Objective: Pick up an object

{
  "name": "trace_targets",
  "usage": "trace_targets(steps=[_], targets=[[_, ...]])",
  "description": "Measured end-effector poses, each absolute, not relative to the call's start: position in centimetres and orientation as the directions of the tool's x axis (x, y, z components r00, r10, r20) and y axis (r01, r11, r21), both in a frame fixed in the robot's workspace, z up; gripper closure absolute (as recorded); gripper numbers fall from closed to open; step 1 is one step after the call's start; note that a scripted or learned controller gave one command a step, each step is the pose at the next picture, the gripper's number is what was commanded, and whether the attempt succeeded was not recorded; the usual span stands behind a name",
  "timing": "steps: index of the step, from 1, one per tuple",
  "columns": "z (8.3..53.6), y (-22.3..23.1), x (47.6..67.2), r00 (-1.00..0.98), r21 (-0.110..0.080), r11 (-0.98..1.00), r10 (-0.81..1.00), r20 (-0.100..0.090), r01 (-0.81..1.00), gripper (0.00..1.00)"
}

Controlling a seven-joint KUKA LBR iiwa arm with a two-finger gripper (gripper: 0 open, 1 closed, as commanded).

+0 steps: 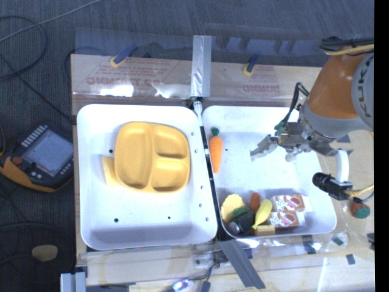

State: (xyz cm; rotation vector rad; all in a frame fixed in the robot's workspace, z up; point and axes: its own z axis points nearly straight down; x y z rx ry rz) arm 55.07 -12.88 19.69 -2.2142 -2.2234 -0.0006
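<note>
Objects for picking sit untouched in the right bin: a carrot against its left wall and a toy-food pile (banana, box, dark pieces) along the lower edge, so the grasp is yet to be made. Over the bin's bare centre-right floor, the end effector hangs with fingers spread, holding nothing.

Yellow divided tray in left bin; handheld pendant on floor, left
</note>
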Motion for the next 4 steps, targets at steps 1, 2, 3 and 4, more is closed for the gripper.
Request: trace_targets(steps=[1,2,3,4], targets=[[20.5,-12.6,55.2,-0.008,-0.003,0.008,1.000,0.007,1.000,1.00],[20.5,-12.6,55.2,-0.008,-0.003,0.008,1.000,0.007,1.000,0.00],[24.7,-10.3,52.8,-0.163,-0.002,0.163,0.987,-0.002,0.987,0.00],[14.3,-15.4,48.3,-0.130,-0.003,0.130,0.992,0.001,0.992,0.00]])
